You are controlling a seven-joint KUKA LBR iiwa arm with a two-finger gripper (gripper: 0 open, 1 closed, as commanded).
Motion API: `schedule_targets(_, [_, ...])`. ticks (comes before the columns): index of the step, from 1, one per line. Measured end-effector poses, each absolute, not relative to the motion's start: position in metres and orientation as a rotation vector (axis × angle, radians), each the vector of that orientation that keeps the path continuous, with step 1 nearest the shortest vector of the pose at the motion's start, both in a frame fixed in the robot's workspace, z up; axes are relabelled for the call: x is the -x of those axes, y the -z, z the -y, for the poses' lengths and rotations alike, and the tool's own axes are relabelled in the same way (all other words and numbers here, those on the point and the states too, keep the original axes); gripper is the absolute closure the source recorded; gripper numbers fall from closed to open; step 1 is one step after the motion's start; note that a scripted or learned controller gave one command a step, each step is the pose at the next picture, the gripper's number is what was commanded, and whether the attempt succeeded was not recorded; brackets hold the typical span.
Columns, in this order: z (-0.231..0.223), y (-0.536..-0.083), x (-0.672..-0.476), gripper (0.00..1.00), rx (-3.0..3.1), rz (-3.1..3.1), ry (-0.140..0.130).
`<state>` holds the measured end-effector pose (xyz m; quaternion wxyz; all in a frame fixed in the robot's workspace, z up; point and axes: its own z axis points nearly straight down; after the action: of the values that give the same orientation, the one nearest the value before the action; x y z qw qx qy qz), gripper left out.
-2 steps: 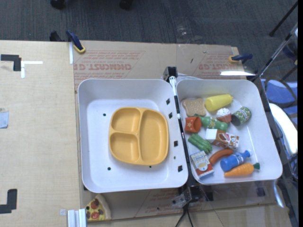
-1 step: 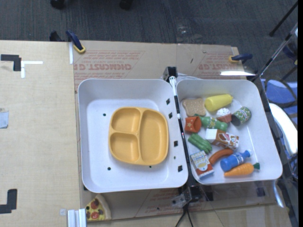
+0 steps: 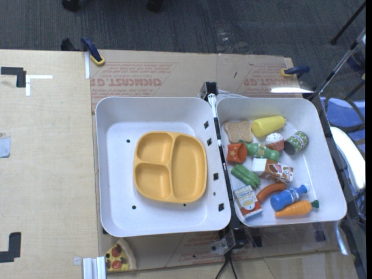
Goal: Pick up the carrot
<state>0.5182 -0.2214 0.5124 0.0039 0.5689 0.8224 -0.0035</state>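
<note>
A fixed camera looks down on two shallow white bins side by side on a bench. The left bin (image 3: 110,173) holds a yellow divided plate (image 3: 171,166). The right bin (image 3: 331,173) is crowded with toy food.

The carrot (image 3: 295,208) lies in the right bin's near right corner, roughly flat, with its orange body pointing left and its green top at the right end, close to the bin's front wall. A blue bottle (image 3: 287,197) lies just behind it, touching or nearly touching. An orange sausage (image 3: 270,190) and a small juice carton (image 3: 246,200) sit to its left.

The carrot looks like moulded plastic: probably light, rigid, smooth and somewhat slippery, and tapered, so fingers could slide toward the thin tip. The best hold is likely across the thicker part near the green top, with fingers closing front to back, though the bottle and the wall leave little room.

The gripper's jaws cannot be judged open or closed from this picture.
</note>
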Motion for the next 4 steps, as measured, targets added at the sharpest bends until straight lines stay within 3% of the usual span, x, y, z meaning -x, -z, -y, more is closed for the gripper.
schedule_targets(1, [0.221, -0.5205, -0.521, 1.0, -1.776, -2.579, 0.015])
schedule_targets(2, [0.221, -0.5204, -0.521, 0.0, -1.777, -2.579, 0.015])
schedule_targets(3, [0.2205, -0.5281, -0.524, 1.0, -1.771, -2.58, 0.019])
schedule_targets(4, [0.2205, -0.5281, -0.5239, 0.0, -1.771, -2.58, 0.018])
